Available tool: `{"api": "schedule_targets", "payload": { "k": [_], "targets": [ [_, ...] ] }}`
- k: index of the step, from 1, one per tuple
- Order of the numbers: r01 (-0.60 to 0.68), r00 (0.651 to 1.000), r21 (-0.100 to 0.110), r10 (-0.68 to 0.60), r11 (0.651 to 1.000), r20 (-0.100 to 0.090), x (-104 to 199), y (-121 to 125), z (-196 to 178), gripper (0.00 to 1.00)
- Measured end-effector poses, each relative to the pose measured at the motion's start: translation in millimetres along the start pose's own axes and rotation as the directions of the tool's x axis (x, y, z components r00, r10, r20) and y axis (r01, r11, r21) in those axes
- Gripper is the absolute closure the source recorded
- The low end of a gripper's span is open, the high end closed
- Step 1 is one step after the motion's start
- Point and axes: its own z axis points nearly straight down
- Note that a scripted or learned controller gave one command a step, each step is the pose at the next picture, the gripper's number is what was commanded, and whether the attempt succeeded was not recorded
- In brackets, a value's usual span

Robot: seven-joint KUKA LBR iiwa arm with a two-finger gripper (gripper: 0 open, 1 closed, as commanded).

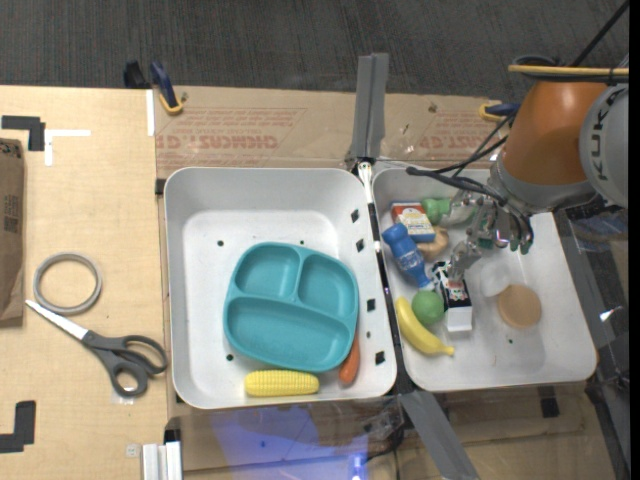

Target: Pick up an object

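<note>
My gripper (466, 256) hangs low over the middle of the right bin (560, 353), on the grey arm with the orange band (555, 128). Right below and around it lie a small white and black item (458, 306), a green ball (428, 306) and a yellow banana (421, 330). To its left lies a blue bottle (403, 250), with a small red and white box (413, 219) and a green piece (436, 209) behind. A tan round object (519, 307) rests to its right. Nothing can be made out as held.
The left bin (190, 228) holds a teal divided plate (292, 304), a corn cob (281, 382) and an orange carrot (349, 365). Scissors (110, 346) and a tape ring (67, 282) lie on the bench at left.
</note>
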Motion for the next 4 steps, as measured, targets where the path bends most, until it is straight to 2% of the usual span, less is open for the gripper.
{"api": "schedule_targets", "payload": {
  "k": [1, 2, 3, 4],
  "targets": [
    [-0.007, 1.0, -0.001, 0.007, 1.0, 0.003, 14, 24, -1, 0.0],
    [0.233, 0.972, -0.001, -0.233, 0.972, 0.0, 24, -64, 0, 0.0],
    [0.414, 0.909, -0.016, -0.414, 0.91, -0.045, -43, -35, 6, 0.0],
    [0.258, 0.966, -0.001, -0.258, 0.966, 0.002, 7, -27, 0, 0.0]
  ]
}}
